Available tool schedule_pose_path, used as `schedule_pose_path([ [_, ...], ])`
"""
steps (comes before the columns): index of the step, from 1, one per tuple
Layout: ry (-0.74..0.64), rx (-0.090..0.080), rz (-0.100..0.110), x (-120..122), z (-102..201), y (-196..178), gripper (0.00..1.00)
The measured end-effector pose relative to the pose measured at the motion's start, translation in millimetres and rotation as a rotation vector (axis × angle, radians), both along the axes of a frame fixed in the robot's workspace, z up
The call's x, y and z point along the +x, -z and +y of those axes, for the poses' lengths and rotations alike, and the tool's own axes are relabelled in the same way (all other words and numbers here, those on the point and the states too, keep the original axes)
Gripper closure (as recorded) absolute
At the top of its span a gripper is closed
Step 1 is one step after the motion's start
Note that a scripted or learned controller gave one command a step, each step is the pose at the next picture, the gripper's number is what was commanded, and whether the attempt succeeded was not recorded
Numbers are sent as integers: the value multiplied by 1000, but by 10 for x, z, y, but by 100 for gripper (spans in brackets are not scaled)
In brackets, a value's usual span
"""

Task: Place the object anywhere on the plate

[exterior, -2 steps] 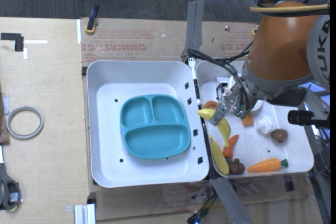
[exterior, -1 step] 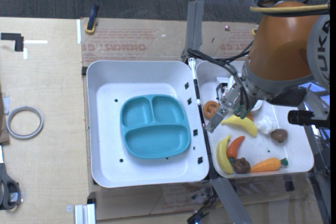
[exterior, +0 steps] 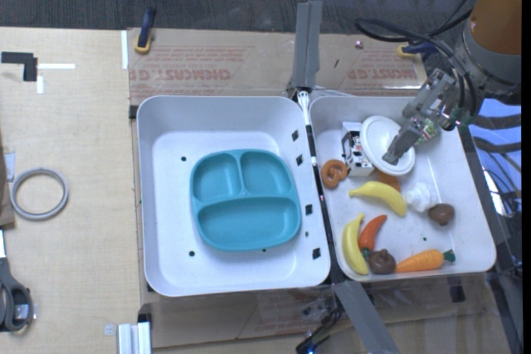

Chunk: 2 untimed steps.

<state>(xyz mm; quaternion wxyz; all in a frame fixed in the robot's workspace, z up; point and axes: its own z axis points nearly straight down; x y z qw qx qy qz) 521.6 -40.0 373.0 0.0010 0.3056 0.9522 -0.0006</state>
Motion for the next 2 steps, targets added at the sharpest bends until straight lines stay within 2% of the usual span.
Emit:
schedule_pose_path([
  [1, -2, -2, -2, 16, 6, -88, 100],
  [2, 27, 1, 2, 471, 355, 707, 100],
])
